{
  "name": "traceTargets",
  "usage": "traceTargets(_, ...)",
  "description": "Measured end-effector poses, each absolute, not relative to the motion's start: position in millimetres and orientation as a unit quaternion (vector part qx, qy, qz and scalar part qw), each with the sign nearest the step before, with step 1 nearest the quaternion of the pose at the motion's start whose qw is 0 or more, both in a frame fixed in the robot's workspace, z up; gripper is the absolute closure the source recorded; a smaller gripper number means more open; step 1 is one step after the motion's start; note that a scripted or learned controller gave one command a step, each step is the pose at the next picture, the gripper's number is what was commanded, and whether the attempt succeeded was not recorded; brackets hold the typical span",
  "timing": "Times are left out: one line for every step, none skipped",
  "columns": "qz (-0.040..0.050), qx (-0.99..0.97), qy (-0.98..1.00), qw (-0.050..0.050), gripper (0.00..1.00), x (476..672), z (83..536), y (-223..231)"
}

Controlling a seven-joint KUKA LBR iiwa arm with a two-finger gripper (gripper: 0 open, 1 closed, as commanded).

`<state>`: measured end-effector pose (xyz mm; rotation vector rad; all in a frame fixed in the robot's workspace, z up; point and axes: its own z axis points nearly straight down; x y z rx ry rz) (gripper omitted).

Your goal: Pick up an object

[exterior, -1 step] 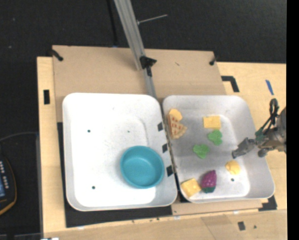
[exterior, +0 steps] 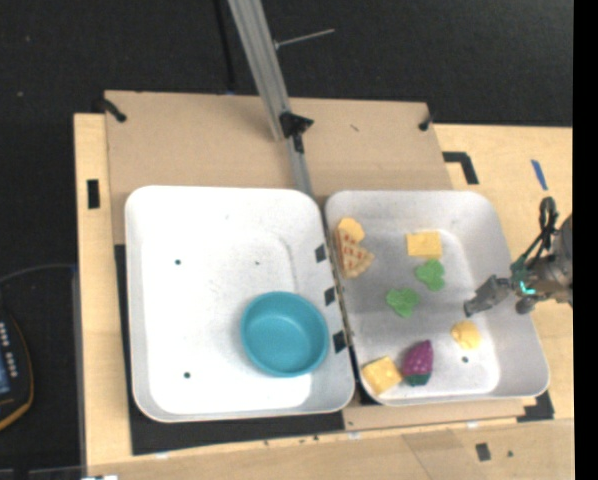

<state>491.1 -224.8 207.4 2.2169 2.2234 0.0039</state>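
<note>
Start at the near edge of the right bin (exterior: pixel 524 373): you see a yellow block (exterior: pixel 382 375) in its front-left corner, touching a purple grape-like piece (exterior: pixel 417 361) just to its right. A little farther in and to the right lies a small yellow piece (exterior: pixel 466 335), the object nearest the gripper (exterior: pixel 482 300).

The gripper reaches in over the bin's right rim, its dark tip just above and slightly right of that small yellow piece, apart from it. You cannot tell from this view whether it is spread or closed, and nothing is visible in its grasp.

Left of the tip, mid-bin, sit two green pieces (exterior: pixel 403 301), one a little farther back than the other. Beyond them lies a yellow cube (exterior: pixel 425 243), and against the left wall a waffle-like piece (exterior: pixel 355 258) with an orange-yellow piece (exterior: pixel 350 231) just behind it.

In the left bin (exterior: pixel 179 228) a blue bowl (exterior: pixel 282 332) rests upright near the front right.
</note>
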Motion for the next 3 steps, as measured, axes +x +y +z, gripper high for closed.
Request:
traceTargets(-0.0004, 0.707, 0.707, 0.0, 0.0, 489.4, 148, -223)
traceTargets(-0.0005, 0.707, 0.707, 0.002, 0.0, 490.0, 100, -225)
traceTargets(0.0014, 0.709, 0.706, 0.004, 1.0, 491.4, 112, -225)
